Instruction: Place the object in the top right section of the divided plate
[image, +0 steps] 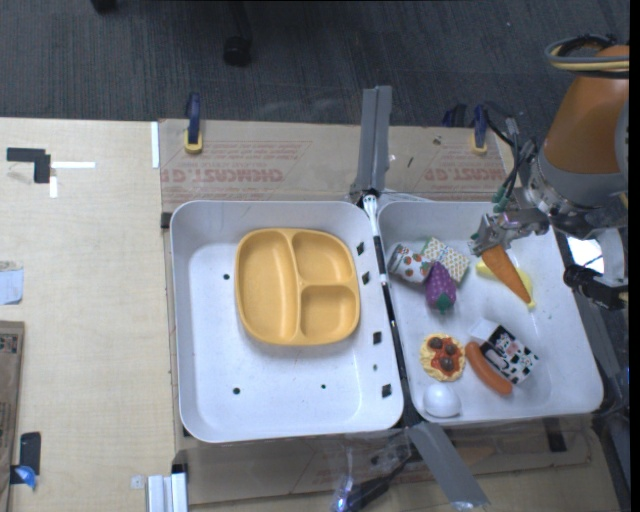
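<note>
While under gripper (492, 233), carrot (505, 274) lies diagonal, tip lower-right.

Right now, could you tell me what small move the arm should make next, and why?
Probably settle the end effector onto the toy carrot: it hovers at the carrot's top end in the right bin, and the yellow divided plate holds nothing.

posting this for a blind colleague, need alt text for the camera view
A yellow plastic divided plate lies in the left white bin, all its sections bare. The grey-and-orange arm's gripper hangs over the right white bin beside an orange toy carrot among other small toys.
</note>
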